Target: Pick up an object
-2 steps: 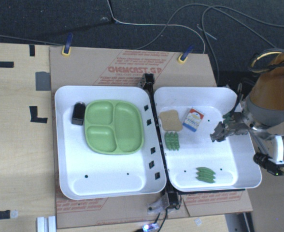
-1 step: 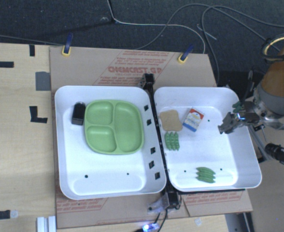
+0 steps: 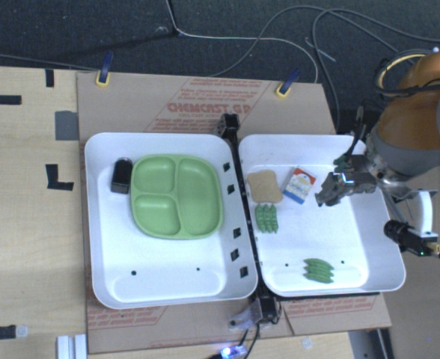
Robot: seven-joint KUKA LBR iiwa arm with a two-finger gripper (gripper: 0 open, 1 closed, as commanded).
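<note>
Hovering over the right side of the right-hand shallow white bin (image 3: 370,271), the arm's dark two-finger gripper (image 3: 329,194) points toward the middle of the bench; whether it is apart or together cannot be told from this slanted view, and nothing can be seen between its tips. Behind it rises the grey arm (image 3: 407,144) with its orange band, reaching in from the right edge.

Four loose things lie in the right bin. One small red, white and blue printed carton (image 3: 300,185) sits just to the left of the gripper, near it but apart. One flat tan, rounded piece like a slice of bread (image 3: 264,186) lies beside the carton, close to the bin's left wall. Just below it rests one ridged green block of toy vegetable (image 3: 266,219). One green bean-pod shape (image 3: 319,271) lies well apart from the others, near the bin's front wall.

The left-hand shallow white bin (image 3: 104,275) bears two things: one light green plastic plate with three compartments (image 3: 177,197), lying flat in the middle, and one small black rectangular block (image 3: 121,176) touching or just beside the plate's left rim.

Both bins rest side by side on one brown cardboard sheet (image 3: 205,103), which is held at its far edge by two yellow and blue clamps (image 3: 103,75). Thin grey cables (image 3: 295,28) trail across the dark surface beyond.
</note>
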